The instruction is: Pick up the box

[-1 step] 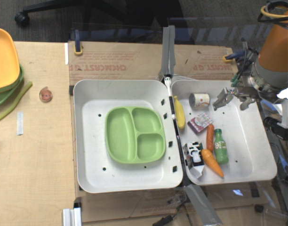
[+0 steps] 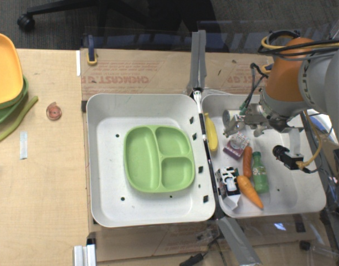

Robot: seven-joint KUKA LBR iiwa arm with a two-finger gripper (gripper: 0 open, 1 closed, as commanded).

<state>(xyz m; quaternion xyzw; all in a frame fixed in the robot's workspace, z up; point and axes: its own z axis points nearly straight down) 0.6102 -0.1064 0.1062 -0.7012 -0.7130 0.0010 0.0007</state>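
Two bins here: the box (image 2: 229, 182) sits at the right bin's (image 2: 302, 204) near-left side by a carrot (image 2: 250, 192). The gripper (image 2: 236, 127) hovers above a purple packet (image 2: 236, 147); can't tell its finger state.

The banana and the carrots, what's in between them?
In the camera view, a small purple packet lies between the banana and the carrots, in the right bin.

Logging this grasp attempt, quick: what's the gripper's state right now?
Gripper: in the right bin, low over the small purple box; whether it is open, shut or holding anything cannot be told.
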